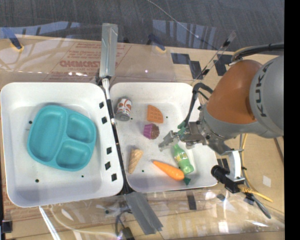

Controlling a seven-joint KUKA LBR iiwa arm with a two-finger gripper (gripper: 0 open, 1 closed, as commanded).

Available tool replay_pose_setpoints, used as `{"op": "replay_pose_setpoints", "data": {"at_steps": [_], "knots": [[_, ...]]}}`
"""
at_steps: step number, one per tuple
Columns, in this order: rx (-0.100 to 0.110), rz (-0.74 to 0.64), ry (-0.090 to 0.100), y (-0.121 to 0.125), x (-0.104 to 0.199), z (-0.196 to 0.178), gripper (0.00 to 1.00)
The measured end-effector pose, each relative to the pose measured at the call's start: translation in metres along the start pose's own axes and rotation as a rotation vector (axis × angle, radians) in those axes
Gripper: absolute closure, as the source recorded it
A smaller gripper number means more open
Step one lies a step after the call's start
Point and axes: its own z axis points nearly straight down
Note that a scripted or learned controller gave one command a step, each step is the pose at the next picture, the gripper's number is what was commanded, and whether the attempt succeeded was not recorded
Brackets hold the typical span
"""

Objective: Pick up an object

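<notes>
The right bin [140,184] holds a small can [123,108], an orange waffle-like piece [154,114], a purple berry-like toy [151,131], a tan cone [135,159], an orange carrot [168,169] and a green bottle [182,158]. My gripper [174,138] hangs low over the bin's right side, just above the green bottle's top and right of the purple toy. Its fingers [166,141] stand spread open with nothing between them. The arm's orange band [232,96] and grey body cover the bin's right rim.
The left bin [10,134] holds a teal divided plate [61,137]. A grey taped divider [108,49] runs between the bins. Cardboard and clear plastic sheeting surround the bins. A black fitting with yellow cable [230,179] sits right of the right bin.
</notes>
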Motion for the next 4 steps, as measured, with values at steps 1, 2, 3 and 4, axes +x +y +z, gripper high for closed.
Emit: {"op": "replay_pose_setpoints", "data": {"at_steps": [1,2,3,4], "knots": [[-0.004,-0.256,-0.001,0.017,-0.059,0.119,0.0],[-0.005,-0.262,-0.003,0.019,-0.059,0.109,1.0],[-0.012,-0.278,0.0,0.157,0.042,0.037,1.0],[-0.005,-0.25,0.001,0.181,0.145,0.012,1.0]]}}
